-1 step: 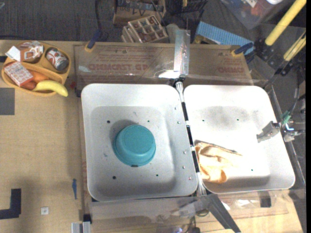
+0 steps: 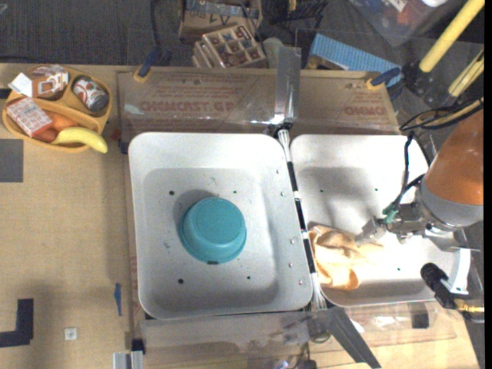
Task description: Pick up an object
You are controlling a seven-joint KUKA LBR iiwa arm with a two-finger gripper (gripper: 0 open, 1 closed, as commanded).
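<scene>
A crumpled, soft-looking tan and orange cloth [image 2: 336, 256] lies in the right-hand shallow white bin [image 2: 346, 167], bunched against that bin's left wall near its lower left corner, with pale cream folds on top and a deeper orange fold drooping toward the front rim. The gripper [image 2: 374, 231], at the end of the grey arm with the orange band [image 2: 458, 177], sits low in the same bin, just at the cloth's 2 o'clock edge, its tip touching or nearly touching the upper right fold; from this slant I cannot tell whether the gripper is open or closed, nor whether any cloth is caught in it. The arm itself comes in from 3 o'clock, with black cables looping above it. In the left-hand white bin [image 2: 154, 175] a round teal plastic bowl [image 2: 214, 230] rests upside down near the middle, well apart from the cloth and at about 9 o'clock from it. On the wooden surface [image 2: 61, 237], far off toward 10 o'clock, stands a yellow tray of toy food [image 2: 54, 108] with a yellow banana [image 2: 81, 137] at its front edge.
</scene>
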